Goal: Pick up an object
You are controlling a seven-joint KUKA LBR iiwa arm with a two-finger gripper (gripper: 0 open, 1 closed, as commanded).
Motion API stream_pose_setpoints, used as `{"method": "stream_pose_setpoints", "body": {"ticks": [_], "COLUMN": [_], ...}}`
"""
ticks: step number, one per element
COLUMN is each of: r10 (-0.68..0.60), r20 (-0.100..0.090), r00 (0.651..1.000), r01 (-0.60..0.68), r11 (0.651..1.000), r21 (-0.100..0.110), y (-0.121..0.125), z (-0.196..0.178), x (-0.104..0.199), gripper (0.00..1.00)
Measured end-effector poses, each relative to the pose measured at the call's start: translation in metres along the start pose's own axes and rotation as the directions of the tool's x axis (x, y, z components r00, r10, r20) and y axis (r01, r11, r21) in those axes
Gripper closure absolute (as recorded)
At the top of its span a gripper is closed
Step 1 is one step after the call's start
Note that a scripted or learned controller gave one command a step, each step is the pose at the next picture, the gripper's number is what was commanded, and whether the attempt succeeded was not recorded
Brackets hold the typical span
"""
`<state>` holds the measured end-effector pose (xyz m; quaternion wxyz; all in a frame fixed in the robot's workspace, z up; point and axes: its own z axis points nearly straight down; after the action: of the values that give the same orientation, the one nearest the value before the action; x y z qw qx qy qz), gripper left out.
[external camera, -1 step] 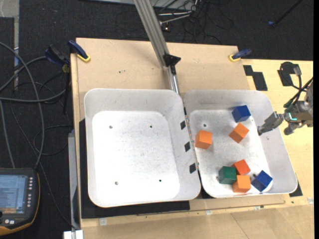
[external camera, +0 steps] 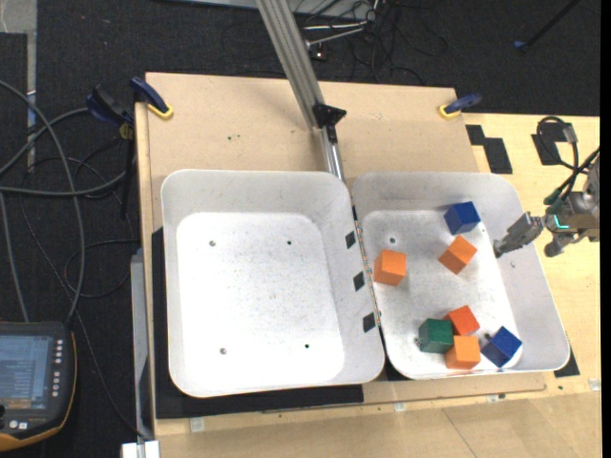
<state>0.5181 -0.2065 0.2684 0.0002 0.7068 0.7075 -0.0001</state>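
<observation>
The right bin (external camera: 535, 299) holds several cubes. A blue cube (external camera: 462, 217) and an orange cube (external camera: 458, 254) lie near its far right. Another orange cube (external camera: 389, 267) sits by the bin's left wall. At the near edge a green cube (external camera: 437, 335), a red-orange cube (external camera: 464, 320), an orange cube (external camera: 464, 351) and a second blue cube (external camera: 501, 345) are clustered together. My gripper (external camera: 523, 251) hangs over the bin's right rim, open, with nothing between its fingers. It is to the right of the orange cube at the far right and apart from it.
The left bin (external camera: 191, 198) stands beside the right one, on the wooden bench. A metal pole (external camera: 291, 46) slants in from the top and ends between the bins. Clamps sit at the bench's far corners, and cables and a pendant lie off to the left.
</observation>
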Motion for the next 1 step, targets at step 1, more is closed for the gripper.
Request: {"method": "stream_pose_setpoints", "body": {"ticks": [1], "r10": [0.002], "r20": [-0.001], "r00": [1.000], "r01": [-0.002], "r11": [1.000], "r21": [0.005], "y": [-0.0018], "z": [0.0431], "x": [0.0005], "gripper": [0.00]}}
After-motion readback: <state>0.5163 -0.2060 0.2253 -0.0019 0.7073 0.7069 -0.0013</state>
